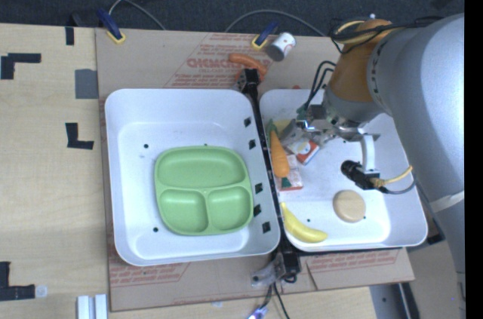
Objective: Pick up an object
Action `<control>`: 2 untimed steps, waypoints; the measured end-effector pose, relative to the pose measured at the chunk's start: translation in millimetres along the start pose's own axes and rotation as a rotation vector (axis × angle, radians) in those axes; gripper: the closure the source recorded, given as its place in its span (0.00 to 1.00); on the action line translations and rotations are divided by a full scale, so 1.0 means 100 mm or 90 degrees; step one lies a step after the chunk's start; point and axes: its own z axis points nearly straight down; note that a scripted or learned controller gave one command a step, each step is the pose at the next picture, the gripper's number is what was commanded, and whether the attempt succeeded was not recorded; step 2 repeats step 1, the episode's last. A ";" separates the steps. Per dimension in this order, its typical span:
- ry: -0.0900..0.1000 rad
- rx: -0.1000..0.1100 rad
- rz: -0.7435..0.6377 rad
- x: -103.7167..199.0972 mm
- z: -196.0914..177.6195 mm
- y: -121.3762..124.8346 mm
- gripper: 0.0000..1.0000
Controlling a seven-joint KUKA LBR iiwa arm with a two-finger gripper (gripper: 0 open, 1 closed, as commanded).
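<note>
Carrot (280, 156), banana (303, 228), a round tan piece (349, 206) and a red-and-white packet (303, 152) lie in the right bin (400, 234), the carrot along its left wall and the banana at the near left corner. The gripper (306, 126) hangs low over the packet and the carrot's far end, and from here I cannot tell how it is set or whether it has anything. The left bin (124, 159) holds a green tray (204, 188), and red print on the cardboard (204, 61) behind is too faint to read.
</note>
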 end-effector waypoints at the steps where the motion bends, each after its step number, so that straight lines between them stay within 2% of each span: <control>1: -0.002 0.001 0.000 -0.01 -0.10 0.00 1.00; 2: -0.002 0.001 0.000 -0.01 -0.10 0.00 1.00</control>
